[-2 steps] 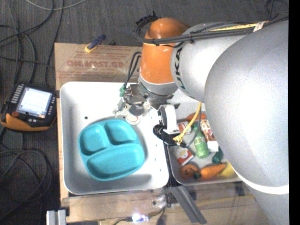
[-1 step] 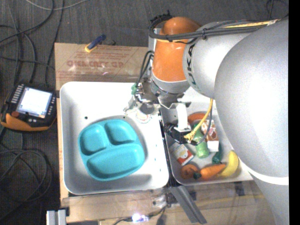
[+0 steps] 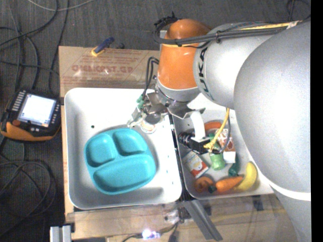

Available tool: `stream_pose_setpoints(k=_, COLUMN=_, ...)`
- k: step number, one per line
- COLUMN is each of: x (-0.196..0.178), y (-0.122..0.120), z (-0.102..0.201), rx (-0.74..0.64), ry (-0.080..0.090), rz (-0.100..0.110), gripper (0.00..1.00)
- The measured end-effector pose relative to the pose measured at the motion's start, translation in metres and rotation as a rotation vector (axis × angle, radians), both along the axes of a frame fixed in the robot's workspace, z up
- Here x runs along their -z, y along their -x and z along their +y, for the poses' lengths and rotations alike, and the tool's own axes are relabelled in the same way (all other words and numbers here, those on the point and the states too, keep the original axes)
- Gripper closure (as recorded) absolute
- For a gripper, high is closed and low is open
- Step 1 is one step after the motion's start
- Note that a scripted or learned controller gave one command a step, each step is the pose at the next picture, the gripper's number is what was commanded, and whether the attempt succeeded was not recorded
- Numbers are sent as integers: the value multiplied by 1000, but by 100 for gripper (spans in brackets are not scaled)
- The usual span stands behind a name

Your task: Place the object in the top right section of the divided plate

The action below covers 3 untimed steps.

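Note:
The teal divided plate (image 3: 92,161) lies in the left bin (image 3: 75,115). It has two small sections at the top and one wide section below. My gripper (image 3: 144,119) hangs just beyond the plate's upper right rim, beside the top right section (image 3: 129,141). A small pale round piece (image 3: 148,127) sits at the gripper's tip. The wrist hides whether that piece is a separate object or part of the gripper. All three plate sections look bare.
The right bin (image 3: 262,188) holds several toy foods: a banana (image 3: 248,177), a carrot (image 3: 228,184), a green piece (image 3: 217,161) and a red-and-white packet (image 3: 196,163). The arm's big grey body covers most of that bin. A pendant (image 3: 31,115) lies left of the bench.

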<state>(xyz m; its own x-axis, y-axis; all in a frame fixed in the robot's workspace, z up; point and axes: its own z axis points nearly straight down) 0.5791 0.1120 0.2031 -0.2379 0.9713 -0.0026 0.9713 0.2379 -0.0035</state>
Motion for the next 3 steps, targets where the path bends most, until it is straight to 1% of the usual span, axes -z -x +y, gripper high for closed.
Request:
stream_pose_setpoints(k=1, x=-10, y=-5, z=22, rx=-262, ry=-1, rz=1, gripper=100)
stream_pose_setpoints(k=2, x=0, y=-11, z=2, rx=-82, ry=-2, rz=2, gripper=100)
stream_pose_setpoints(k=3, x=13, y=-11, z=10, rx=-125, ry=0, rz=2, gripper=100)
